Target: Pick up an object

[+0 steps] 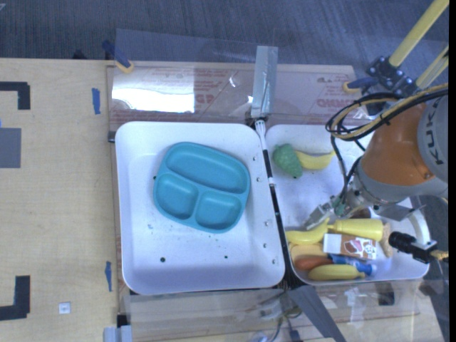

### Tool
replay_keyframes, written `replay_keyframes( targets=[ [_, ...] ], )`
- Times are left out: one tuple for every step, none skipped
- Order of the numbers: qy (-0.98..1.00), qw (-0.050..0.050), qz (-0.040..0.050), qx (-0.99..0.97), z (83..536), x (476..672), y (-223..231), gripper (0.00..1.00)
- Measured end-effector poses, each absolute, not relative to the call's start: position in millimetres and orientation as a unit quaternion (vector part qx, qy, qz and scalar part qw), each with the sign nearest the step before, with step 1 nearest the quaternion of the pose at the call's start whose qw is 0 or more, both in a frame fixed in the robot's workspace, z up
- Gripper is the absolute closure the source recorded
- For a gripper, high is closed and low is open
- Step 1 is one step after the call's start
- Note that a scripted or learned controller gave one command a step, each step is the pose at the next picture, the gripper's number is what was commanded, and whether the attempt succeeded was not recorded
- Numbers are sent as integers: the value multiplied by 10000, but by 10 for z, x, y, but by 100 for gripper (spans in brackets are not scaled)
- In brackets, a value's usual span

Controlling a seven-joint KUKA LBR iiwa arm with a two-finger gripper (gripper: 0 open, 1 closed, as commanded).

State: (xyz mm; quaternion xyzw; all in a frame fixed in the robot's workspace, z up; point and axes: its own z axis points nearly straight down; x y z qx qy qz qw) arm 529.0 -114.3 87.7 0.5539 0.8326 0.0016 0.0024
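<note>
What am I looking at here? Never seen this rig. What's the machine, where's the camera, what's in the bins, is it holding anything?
One fixed camera looks down at a slant on a bench with two shallow white bins side by side. The grey and orange machine at the right is a robot arm; its gripper is down in the right bin, among the objects. The frame doesn't show whether it holds anything.

The left bin holds a blue divided plate. The right bin holds toy food: a green piece beside a banana at the far end, and a pile at the near end with a yellow bottle, a small labelled box and other yellow and orange pieces.

Its job is to pick up one object.
</note>
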Motion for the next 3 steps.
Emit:
replay_keyframes(
  targets=[
    [8322, 74, 38, 5544, 1000, 5321, -1147, 100],
    [8321, 66, 34, 5545, 992, 5316, -1148, 0],
    [8281, 36, -4, 5606, 1145, 4921, -2127, 0]
  ],
)
